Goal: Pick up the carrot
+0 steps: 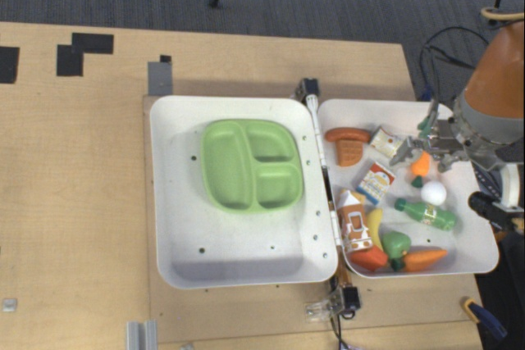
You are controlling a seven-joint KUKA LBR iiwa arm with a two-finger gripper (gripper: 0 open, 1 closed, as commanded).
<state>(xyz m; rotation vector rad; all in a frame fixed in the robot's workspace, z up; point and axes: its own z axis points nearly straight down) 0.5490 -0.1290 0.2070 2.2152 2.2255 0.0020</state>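
You are looking down at a slant on a wooden tabletop (74, 201) carrying two shallow white bins side by side. The left bin (176, 258) holds a green divided plate (250, 165). The right bin (484, 254) is crowded with toy food and small packages, and the grey arm with its orange band (499, 78) reaches into it from the right. The gripper (423, 150) hangs over the upper middle of that bin, right above a small orange piece (420, 166) that sits just beside a white egg (433, 193). You cannot tell from this angle whether the gripper is spread or closed, or whether it has anything in it. The carrot (425, 260) lies well apart from the gripper, down at the near edge of the right bin, almost straight toward the bottom of the view from where the gripper hangs. Its long axis runs roughly left to right, tilted slightly upward at the right, with its left end touching a green vegetable (396, 244). A green bottle (426, 215) lies between gripper and carrot. By this layout, the coming move must carry the gripper toward the bin's near edge.
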